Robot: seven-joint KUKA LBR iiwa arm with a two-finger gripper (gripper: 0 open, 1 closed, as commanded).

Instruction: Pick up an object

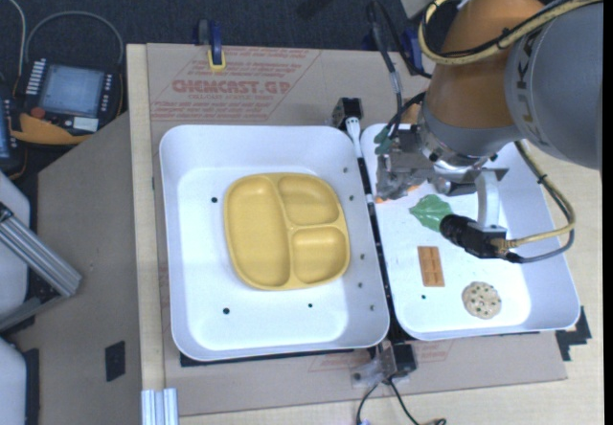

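Leaf [431, 212], green, just below gripper [397, 186]: likely light, floppy; pinch its middle. Gripper's grip state: cannot tell.

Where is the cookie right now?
The cookie lies near the front of the right bin, just right of the orange rectangular piece.

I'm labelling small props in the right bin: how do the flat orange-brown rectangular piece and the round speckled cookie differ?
The flat orange-brown rectangular piece is a narrow, straight-edged strip; the round speckled cookie is a disc. The piece is a plain, even orange-brown; the cookie is pale tan with dark specks. The piece lies nearer the bin's inner wall, the cookie closer to the near rim. Both lie flat on the floor of the right white bin, apart from each other.
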